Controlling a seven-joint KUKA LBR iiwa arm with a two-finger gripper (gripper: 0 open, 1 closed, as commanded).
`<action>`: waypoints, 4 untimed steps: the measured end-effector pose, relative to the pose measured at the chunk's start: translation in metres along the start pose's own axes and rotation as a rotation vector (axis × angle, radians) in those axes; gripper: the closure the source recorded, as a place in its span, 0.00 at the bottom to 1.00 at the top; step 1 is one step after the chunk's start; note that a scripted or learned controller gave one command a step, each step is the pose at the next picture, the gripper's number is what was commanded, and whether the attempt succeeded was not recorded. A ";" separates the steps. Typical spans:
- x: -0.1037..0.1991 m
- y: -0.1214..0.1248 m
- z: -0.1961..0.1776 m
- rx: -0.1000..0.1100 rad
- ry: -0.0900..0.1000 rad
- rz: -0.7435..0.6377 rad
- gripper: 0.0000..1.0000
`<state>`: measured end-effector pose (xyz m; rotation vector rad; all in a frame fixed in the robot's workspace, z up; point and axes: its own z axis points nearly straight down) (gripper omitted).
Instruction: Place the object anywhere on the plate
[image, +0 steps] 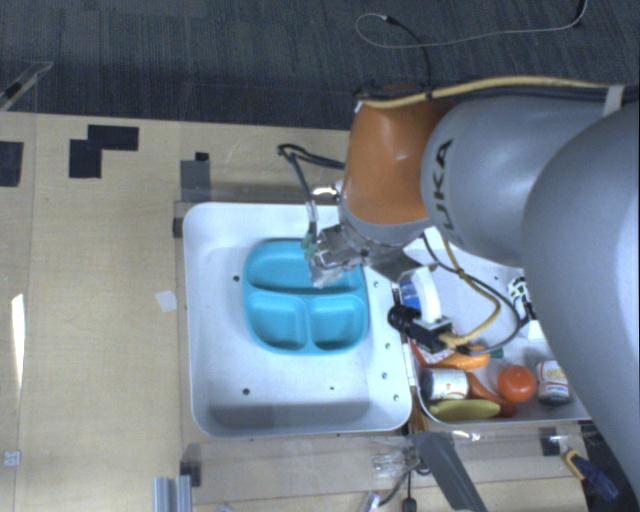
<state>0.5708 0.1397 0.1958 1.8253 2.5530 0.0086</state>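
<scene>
Plate (300, 310) taken as landmark: blue, three compartments, lying in the left white bin (215, 330), closer to that bin's far and right walls than to its near wall

Gripper (326, 262) hung over the plate's far-right part, above the long far compartment near its right end; orange-banded wrist and grey arm (520, 190) stood right of and above the plate, covering much of the right bin (500, 412)

Gripper state: could not tell. The metal tip was small and blurred against the blue. Nothing could be made out there as a held object, so no claim of a hold

Task's object: not identified for certain. The candidates lay in the right bin, right of the plate and past the wall between the bins: a white-and-blue bottle (418, 295) just right of the plate's far-right corner, a red ball (517, 382), a small can (445, 383) and a yellow piece (465, 409) further right and nearer the camera

Relation that matters: gripper already stood over the plate, while the loose things all lay to the plate's right. Judgement: if something small was in the tip, a release here would land it in the far compartment; if not, the reach must go rightwards across the dividing wall
</scene>
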 end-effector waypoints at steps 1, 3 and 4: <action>-0.069 0.041 0.011 0.002 -0.001 -0.051 1.00; -0.097 -0.051 0.010 0.001 -0.001 -0.341 1.00; -0.056 0.037 -0.026 -0.002 -0.002 -0.393 1.00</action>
